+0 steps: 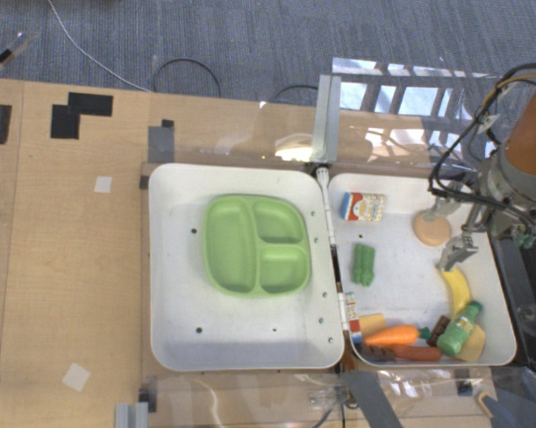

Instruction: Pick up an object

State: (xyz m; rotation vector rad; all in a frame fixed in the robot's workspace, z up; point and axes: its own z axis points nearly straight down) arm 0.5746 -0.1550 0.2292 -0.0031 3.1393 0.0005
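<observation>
Green divided plate [255,245] — one; one banana [458,288], one carrot [392,336]; jaws' [460,250] state unclear.

Floor [213,31]: blue-grey carpet, ribbed weave, along the top. Cable [89,53]: thin, white, trailing across the carpet; darker loops [181,70] near the bench edge. Bench [64,272]: pale wood-grain top, seams running front to back. Black tape marks [78,113] at upper left; small pale squares [102,184] scattered on the wood. Metal post [327,119] upright at the back. Light: bright glare [292,150] beside the post's foot.
</observation>
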